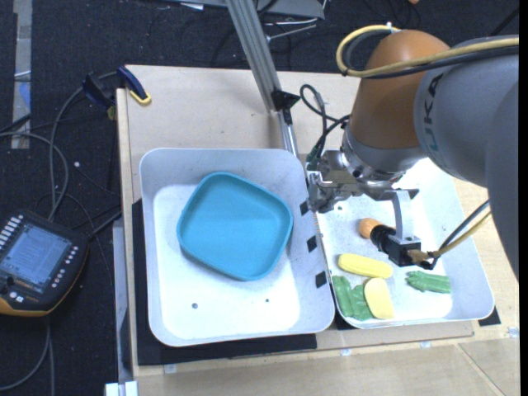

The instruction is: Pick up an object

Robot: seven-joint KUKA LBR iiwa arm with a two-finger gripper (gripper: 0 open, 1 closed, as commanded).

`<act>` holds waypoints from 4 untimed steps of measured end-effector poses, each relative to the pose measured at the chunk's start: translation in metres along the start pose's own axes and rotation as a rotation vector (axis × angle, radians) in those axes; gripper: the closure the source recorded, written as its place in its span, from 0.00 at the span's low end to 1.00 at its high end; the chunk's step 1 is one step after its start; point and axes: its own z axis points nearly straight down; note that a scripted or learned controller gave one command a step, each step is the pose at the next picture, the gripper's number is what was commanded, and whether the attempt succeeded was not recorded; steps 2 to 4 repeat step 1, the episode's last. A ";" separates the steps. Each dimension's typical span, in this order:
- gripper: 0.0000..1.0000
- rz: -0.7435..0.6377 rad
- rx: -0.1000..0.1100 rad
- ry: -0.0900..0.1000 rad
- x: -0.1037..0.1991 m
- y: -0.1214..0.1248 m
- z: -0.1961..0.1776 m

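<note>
The right bin (472, 264) holds several small things: an orange piece (367, 227), a long yellow piece (364, 265), a rounder yellow piece (379, 299), a green piece (352, 299) beside it, and another green piece (428, 283) to the right. My gripper (322, 191) hangs at the right bin's upper left, close to the wall between the two bins, above and left of the orange piece. I see nothing held in it.
A blue square plate (235, 225) lies in the left bin (157, 246). A slanted metal rail (260, 52) runs down to the bins' far edge. Cables and a hand-held control pad (33, 262) lie on the floor at left.
</note>
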 end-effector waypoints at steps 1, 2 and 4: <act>1.00 0.001 -0.001 0.000 0.043 0.007 0.000; 1.00 0.001 -0.001 0.000 0.043 0.007 0.000; 1.00 0.001 -0.001 0.000 0.043 0.007 0.000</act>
